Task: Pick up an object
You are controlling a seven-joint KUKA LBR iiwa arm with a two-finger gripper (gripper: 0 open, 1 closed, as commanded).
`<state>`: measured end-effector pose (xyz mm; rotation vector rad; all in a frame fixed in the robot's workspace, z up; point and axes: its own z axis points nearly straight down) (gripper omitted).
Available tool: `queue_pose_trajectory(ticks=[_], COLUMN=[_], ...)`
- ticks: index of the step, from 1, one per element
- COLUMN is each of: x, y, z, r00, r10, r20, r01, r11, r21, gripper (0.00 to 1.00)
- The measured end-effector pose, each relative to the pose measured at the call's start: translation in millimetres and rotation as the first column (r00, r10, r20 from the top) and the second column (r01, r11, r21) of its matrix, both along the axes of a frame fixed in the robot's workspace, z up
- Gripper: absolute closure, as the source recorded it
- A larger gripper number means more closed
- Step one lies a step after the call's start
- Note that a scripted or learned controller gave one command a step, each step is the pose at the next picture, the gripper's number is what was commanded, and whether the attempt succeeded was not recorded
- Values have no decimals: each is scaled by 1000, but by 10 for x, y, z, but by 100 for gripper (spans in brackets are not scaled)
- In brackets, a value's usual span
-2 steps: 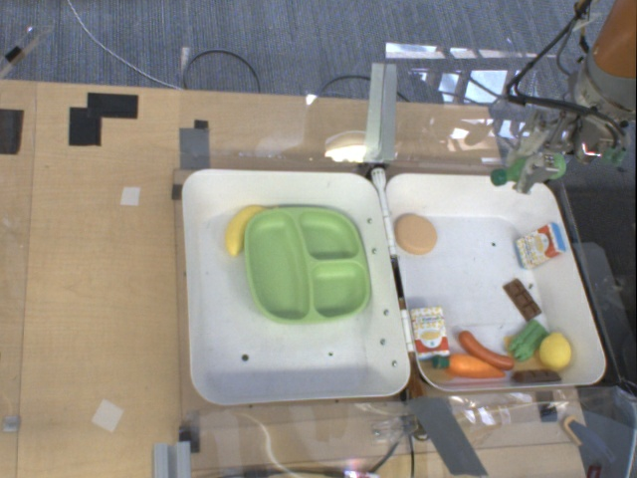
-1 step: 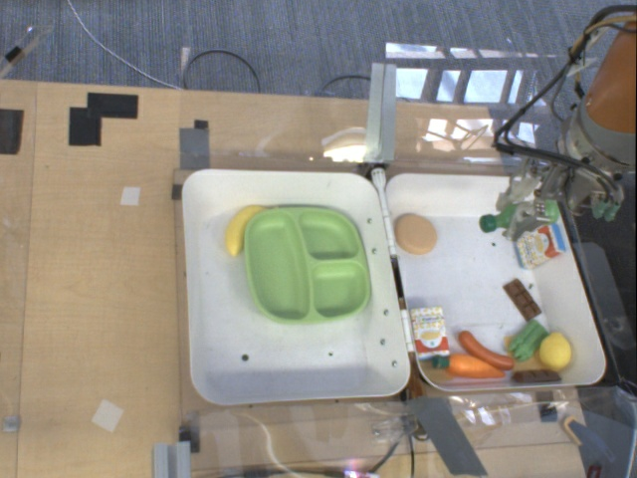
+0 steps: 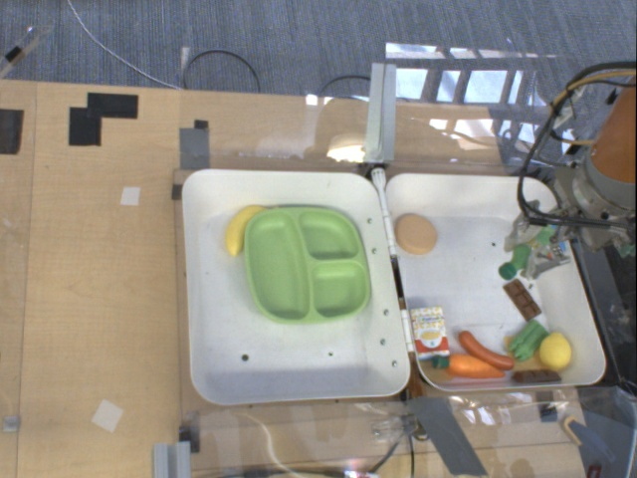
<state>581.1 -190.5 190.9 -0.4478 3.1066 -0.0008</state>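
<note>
1. Two white bins sit side by side on the wooden bench. The left bin (image 3: 214,366) has a green divided plate (image 3: 304,264) in it, with a banana (image 3: 237,229) poking out just beside the plate's upper left edge.
2. The right bin (image 3: 468,207) has most of the stuff. A round tan bun-looking thing (image 3: 416,234) lies near its upper left corner, well apart from everything else.
3. Along the bottom edge there's a small juice carton (image 3: 428,329), an orange carrot (image 3: 474,367) just beside it, and a reddish sausage (image 3: 485,351) lying right above the carrot.
4. Bottom right corner: a green leafy veggie (image 3: 528,340) touching a lemon (image 3: 554,352), with a dark brown bar (image 3: 535,375) below them.
5. Another brown chocolate-looking piece (image 3: 522,299) sits tilted a bit higher up, near the right wall.
6. The gripper (image 3: 540,250) is over the right side of that bin, above the brown piece. There's a small green object (image 3: 518,262) right at its tip, but honestly I can't tell if the jaws are open or closed, or whether it actually has hold of the green thing.
</note>
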Motion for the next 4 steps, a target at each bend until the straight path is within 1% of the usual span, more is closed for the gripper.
queue_pose_trajectory(ticks=[1,2,3,4], x=[500,481,451,-325], y=[291,663,-1,459], z=[523,500,284,181], r00=[995,999,993,998], r10=[-102,-31,116,64], r20=[12,7,6,5], r01=[102,31,-116,-64], r11=[995,1000,993,998], r21=[1,1,-3,0], gripper=[100,100,100,100])
